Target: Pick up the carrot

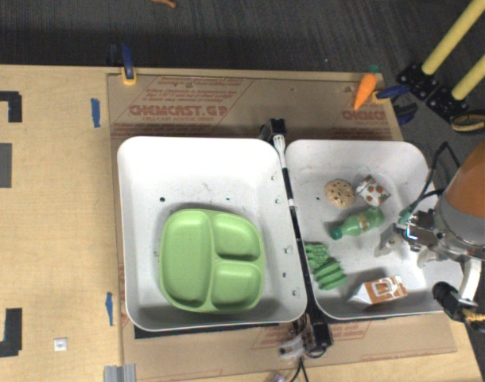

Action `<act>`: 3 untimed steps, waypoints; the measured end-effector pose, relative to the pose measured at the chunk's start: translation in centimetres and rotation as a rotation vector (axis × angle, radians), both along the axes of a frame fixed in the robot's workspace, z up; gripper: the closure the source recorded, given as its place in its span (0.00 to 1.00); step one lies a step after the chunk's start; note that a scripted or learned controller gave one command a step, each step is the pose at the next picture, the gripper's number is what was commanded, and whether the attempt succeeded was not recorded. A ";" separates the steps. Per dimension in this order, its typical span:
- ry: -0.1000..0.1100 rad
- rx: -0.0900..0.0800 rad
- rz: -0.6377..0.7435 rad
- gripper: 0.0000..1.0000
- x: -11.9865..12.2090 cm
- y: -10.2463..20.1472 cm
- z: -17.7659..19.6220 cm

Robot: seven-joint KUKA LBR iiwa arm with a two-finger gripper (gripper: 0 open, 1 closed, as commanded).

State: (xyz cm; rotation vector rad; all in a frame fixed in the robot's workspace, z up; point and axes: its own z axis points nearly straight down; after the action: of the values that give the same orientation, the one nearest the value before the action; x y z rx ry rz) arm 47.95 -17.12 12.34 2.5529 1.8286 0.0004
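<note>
Gripper [392, 241]: at the right bin's right side, low over the white floor. Metallic, angular housing with small blue-lit details. Whether the jaws are parted or closed cannot be told at this angle. Nothing visible in its grasp; it sits just right of the green bottle, contact not discernible.

Arm [469, 205]: grey body with orange band, entering from the right edge over the bin's right rim.

Carrot [365, 91]: small, orange, tapered, with a green top. Lies outside both bins, on the cardboard sheet [187, 106] beyond the right bin's far rim, near a blue clamp. Well apart from the gripper.

Right bin [401, 156]: shallow, white, smooth plastic, rounded corners. Contents:
- Green bottle [356, 224]: glossy, lying on its side, centre of bin.
- Round tan item [338, 191]: speckled, cookie-like, just beyond the bottle.
- Small box [372, 189]: white with red marks, beside the tan item.
- Green bean pods [325, 266]: ridged, clustered near the left wall.
- Orange-and-white packet [385, 289]: flat, near the front wall.

Left bin [147, 173]: same make, touching the right bin along the centre. Holds a green divided plate [212, 258], matte, rounded, three compartments.

Desk [44, 237]: pale wood-toned surface with black tape marks.
</note>
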 end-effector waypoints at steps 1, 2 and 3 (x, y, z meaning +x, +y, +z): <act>0.005 0.018 0.044 0.00 0.1 -3.6 -2.0; 0.005 0.017 0.043 0.00 0.1 -3.6 -2.0; 0.001 0.001 -0.131 0.00 0.0 -1.4 -0.7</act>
State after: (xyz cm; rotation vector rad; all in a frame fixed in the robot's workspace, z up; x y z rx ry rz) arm 47.93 -18.48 11.64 2.6690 1.6584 -0.0003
